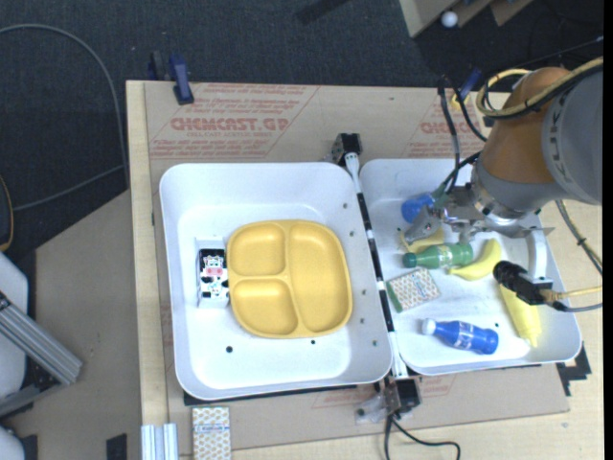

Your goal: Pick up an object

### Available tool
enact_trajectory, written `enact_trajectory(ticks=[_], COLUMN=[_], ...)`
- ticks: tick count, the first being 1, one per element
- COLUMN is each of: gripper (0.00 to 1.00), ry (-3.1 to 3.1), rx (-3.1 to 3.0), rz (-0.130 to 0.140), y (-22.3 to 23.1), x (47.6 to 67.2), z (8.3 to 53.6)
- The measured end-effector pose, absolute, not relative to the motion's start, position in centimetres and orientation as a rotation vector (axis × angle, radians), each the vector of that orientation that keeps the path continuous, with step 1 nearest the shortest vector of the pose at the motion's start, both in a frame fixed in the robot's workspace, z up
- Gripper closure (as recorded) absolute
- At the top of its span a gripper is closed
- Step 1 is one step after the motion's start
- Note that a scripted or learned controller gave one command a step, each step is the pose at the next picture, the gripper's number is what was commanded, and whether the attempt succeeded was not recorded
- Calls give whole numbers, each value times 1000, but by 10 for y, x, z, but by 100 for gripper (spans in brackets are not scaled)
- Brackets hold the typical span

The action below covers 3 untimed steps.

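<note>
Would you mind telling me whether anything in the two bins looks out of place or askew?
Nothing looks spilled or damaged. The green bottle and blue bottle lie on their sides in the right bin; the yellow plate sits flat.

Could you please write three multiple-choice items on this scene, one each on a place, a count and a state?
1. Where does the yellow divided plate lie?
A. left bin
B. right bin
C. on the bench outside the bins

2. How many compartments does the plate have?
A. two
B. three
C. five

3. How does the blue bottle rest?
A. upright
B. on its side
C. lifted clear of the bin

Answers:
1 A: the plate sits in the left bin, beside a small cow-print carton.
2 B: two upper sections and one lower.
3 B: it lies flat on the floor of the right bin, white cap to the left.
</note>
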<state>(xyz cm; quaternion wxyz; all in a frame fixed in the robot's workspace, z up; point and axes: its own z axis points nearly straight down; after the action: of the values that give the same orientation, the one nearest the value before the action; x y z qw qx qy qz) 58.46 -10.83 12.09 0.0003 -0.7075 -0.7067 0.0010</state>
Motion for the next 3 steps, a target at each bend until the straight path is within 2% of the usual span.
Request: enact_trajectory(ticks=[1,2,3], gripper=[0,100,0], ry=[-2219,-2220,-2220], rx=[-2220,-2222,-2222], rz=[2,0,0], y=[-102,-102,-102], x=[570,571,571], z=[84,94,94])
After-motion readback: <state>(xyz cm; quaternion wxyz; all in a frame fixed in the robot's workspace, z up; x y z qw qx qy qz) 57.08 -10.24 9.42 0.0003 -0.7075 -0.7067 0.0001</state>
